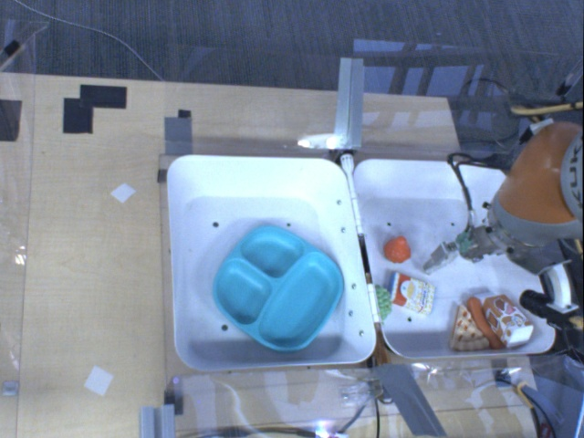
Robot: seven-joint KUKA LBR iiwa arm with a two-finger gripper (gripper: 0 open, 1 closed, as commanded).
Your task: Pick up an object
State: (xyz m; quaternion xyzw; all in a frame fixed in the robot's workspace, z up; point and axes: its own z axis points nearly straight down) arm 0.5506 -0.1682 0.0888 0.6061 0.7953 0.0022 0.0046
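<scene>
White bins [265, 176] sit side by side; the left holds a blue divided plate [278, 287]. My arm [547, 185] is cut off at right. My gripper [444, 254] hangs empty, slightly parted, near the orange ball [396, 249].

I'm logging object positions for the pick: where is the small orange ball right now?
The orange ball lies in the right bin, near its left wall, just above the small carton and left of the pincer.
</scene>
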